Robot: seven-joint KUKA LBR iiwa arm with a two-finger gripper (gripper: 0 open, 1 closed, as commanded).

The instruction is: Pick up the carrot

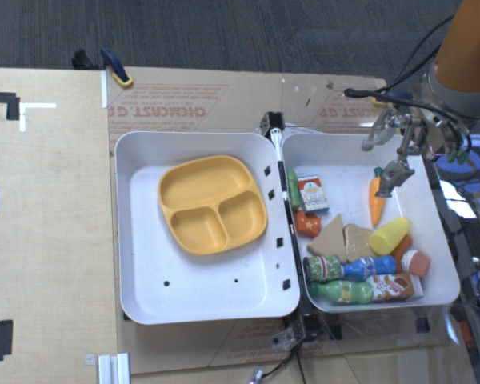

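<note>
The small orange plastic carrot [376, 201] lies in the right white bin [442, 294], right of centre in the frame. The two-finger gripper [396, 174] hovers at its green top, grasping nothing; whether it is spread I cannot tell. Judged step: approach; next, descend and clasp the carrot.

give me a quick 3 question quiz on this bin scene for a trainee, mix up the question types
1. True or false: the carrot lies in the same bin as the yellow divided plate.
2. Multiple choice: what lies right beside the carrot's lower end? A) yellow lemon-shaped toy B) blue clamp C) small carton
3. Fill in: the gripper hangs over the ____ bin, near the carrot's green top.

Key
1. False: the carrot is in the right bin, the plate in the left bin.
2. A
3. right
</note>
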